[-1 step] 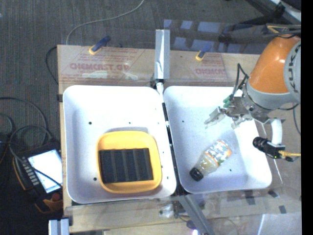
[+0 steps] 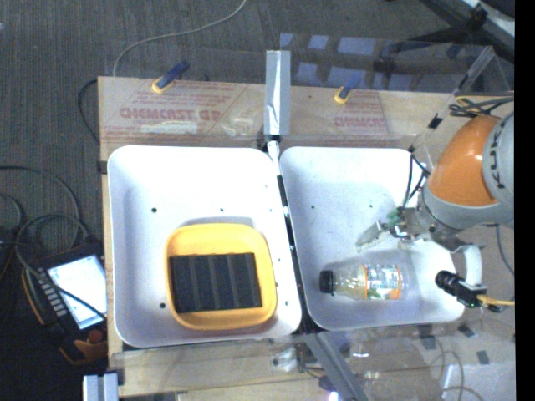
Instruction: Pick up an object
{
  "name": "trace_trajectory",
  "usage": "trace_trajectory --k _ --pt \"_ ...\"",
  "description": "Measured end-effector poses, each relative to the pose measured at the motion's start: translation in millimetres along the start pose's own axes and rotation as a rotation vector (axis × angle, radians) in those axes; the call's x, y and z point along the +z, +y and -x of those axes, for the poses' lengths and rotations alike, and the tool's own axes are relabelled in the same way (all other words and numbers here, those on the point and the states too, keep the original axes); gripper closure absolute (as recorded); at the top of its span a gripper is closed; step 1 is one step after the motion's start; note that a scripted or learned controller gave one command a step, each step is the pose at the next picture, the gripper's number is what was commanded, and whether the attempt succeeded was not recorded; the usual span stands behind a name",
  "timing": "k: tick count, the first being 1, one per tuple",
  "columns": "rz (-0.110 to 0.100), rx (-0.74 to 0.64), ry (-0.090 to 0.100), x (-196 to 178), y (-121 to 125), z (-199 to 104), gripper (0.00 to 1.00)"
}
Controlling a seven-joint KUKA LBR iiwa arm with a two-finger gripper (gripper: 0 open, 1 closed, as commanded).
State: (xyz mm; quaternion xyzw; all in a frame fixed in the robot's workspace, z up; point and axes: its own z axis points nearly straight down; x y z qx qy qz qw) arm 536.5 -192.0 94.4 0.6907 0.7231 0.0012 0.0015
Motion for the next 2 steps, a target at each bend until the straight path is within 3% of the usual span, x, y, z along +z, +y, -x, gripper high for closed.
trace_trajectory --k 1,2 --pt "0.017 -0.154 -0.009 1 -46 13 0.00" --pt "0.015 -0.310 -0.011 1 -44 -50 0.00"
